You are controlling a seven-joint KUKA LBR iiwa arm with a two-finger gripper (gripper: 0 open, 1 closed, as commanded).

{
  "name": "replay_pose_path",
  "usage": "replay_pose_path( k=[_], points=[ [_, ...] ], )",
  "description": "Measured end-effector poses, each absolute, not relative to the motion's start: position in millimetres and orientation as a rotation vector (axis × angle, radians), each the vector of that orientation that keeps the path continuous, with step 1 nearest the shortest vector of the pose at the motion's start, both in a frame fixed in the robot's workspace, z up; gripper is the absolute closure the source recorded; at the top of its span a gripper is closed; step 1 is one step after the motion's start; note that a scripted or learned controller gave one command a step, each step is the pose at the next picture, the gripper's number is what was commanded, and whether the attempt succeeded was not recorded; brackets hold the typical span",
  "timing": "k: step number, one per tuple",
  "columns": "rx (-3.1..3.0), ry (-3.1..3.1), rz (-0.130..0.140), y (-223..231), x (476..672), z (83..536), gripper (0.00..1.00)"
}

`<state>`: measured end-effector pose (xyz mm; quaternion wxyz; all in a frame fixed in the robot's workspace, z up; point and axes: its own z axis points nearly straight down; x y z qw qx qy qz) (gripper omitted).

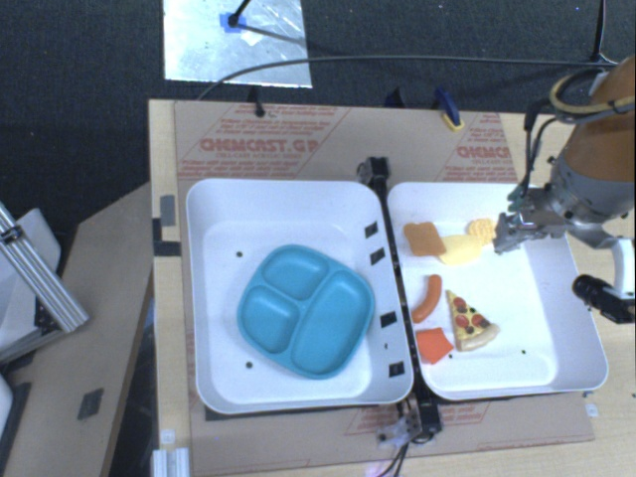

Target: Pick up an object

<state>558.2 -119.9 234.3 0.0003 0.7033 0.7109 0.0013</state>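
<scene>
The right bin (556,366) holds several toy foods: a brown toast piece (424,238), a pale yellow piece (460,250), a small waffle-like piece (481,230), a red sausage (426,297), a pizza slice (469,320) and an orange-red piece (434,345). My gripper (509,237) hangs over the bin's upper right part, just right of the waffle-like piece and the yellow piece. No object shows between its dark fingers.
The left bin (214,217) carries a blue divided plate (306,309). A black clip rail (390,276) runs between the bins. A foil sheet (234,28) lies beyond the bench, and an aluminium frame (35,286) stands at the left.
</scene>
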Motion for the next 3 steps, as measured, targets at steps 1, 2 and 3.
replay_pose_path(
  k=[1, 2, 3],
  points=[
    [2.209, 2.233, 0.005, -64.9, 563.0, 243.4, 1.00],
    [2.209, 2.233, 0.005, -14.2, 574.1, 242.8, 1.00],
    [2.209, 2.234, 0.004, 41.3, 574.6, 249.3, 1.00]
  ],
)
